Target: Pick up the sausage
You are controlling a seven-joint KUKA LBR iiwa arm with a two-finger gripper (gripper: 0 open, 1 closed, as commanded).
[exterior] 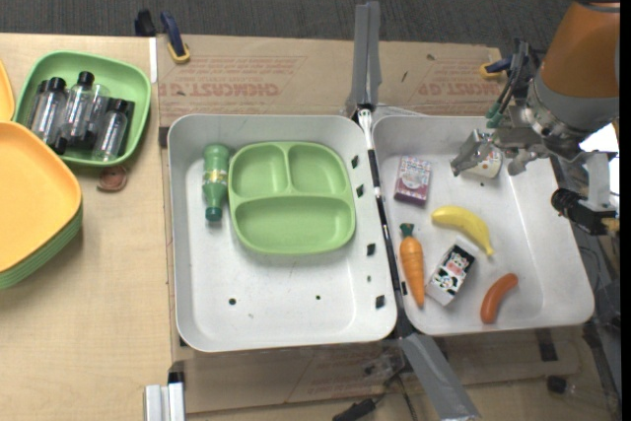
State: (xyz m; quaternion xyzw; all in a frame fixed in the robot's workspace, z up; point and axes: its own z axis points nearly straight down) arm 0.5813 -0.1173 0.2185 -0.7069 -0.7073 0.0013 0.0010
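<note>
The sausage [498, 298], orange-red and short, lies slantwise near the front right corner of the right bin [552, 311]. My gripper [485, 161] hangs over the back part of that bin, well behind the sausage and apart from it. Its fingers stand open with nothing between them. The grey arm with its orange band [582, 54] comes in from the right.
The right bin also holds a purple box [413, 180], a banana [464, 227], a carrot [411, 263] and a small carton [452, 274] just left of the sausage. The left bin [197, 311] holds a green divided plate [292, 196] and a green bottle [214, 180].
</note>
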